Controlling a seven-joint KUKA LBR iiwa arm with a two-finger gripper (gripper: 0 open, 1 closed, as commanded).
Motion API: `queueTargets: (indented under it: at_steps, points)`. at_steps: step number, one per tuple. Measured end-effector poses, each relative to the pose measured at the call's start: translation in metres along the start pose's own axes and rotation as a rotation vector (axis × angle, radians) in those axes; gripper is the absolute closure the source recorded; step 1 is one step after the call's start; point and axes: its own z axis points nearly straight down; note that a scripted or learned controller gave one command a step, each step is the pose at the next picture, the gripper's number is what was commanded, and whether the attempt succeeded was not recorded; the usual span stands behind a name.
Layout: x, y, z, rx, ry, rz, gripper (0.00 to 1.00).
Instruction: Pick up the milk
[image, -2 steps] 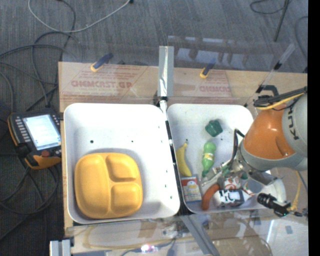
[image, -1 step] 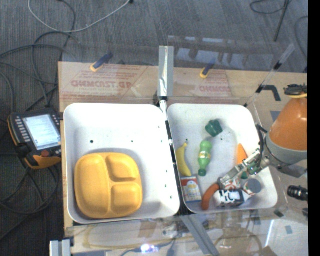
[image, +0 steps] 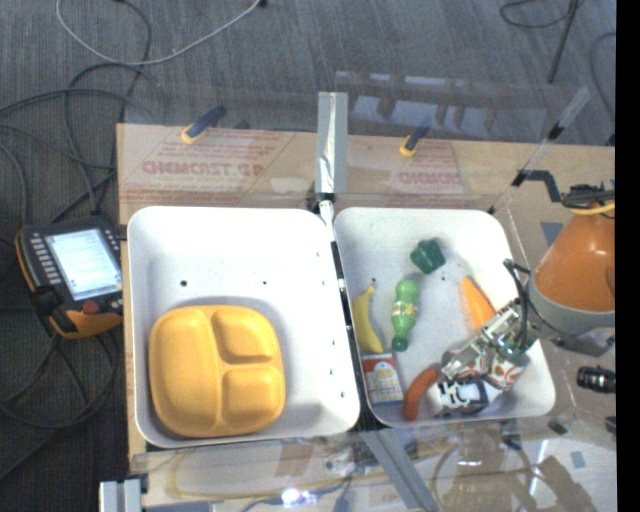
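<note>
The end effector (image: 487, 350) sits low in the right bin's (image: 400, 222) near-right corner, just over the milk (image: 462, 394); likely lining up a grasp; its grip state I cannot tell.

The tool (image: 478, 358) sits low in the shallow white right bin (image: 440, 222), just above the black-and-white milk carton (image: 460, 396). The long orange carrot (image: 477, 300) lies behind it, the green plastic bottle (image: 404, 313) and yellow banana (image: 367, 320) to its left, and the yellow sectioned tray (image: 216, 370) far left in the shallow white left bin (image: 230, 222).
</note>
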Motion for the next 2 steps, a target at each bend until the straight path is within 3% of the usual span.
queueTargets:
  at_steps: [1, 2]
  points:
    - [-0.002, 0.051, -0.084, 0.017, 0.010, -0.114, 0.00]
    - [0.014, 0.089, -0.099, 0.017, 0.011, -0.313, 0.00]
